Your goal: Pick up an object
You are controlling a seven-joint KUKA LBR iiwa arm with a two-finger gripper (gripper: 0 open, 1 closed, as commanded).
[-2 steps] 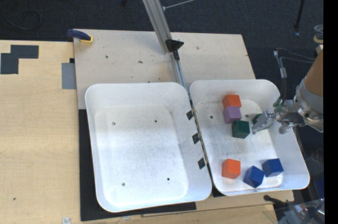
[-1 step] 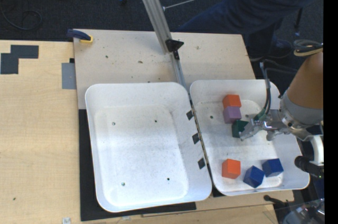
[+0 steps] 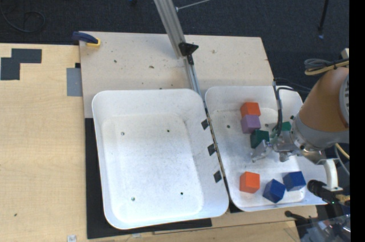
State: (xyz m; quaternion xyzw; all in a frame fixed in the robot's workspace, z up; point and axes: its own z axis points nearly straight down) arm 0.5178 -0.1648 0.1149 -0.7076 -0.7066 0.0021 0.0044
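Observation:
My gripper (image 3: pixel 270 150) is low in the right bin (image 3: pixel 228 121), near its middle, and stands open. A dark green block (image 3: pixel 260 137) lies just up and left of it, touching or nearly touching the left finger (image 3: pixel 258 154); I see nothing held between the fingers. A purple block (image 3: pixel 250 123) and an orange block (image 3: pixel 250 109) sit further back. Nearer the front lie another orange block (image 3: pixel 249 181) and two blue blocks (image 3: pixel 274 190) (image 3: pixel 294 180).
The left bin (image 3: pixel 108 121) adjoins the right one along a shared rim with black clips (image 3: pixel 210 148). The arm (image 3: pixel 325 112) covers the right bin's right side. A slanted metal rail (image 3: pixel 168 12) rises behind the bins.

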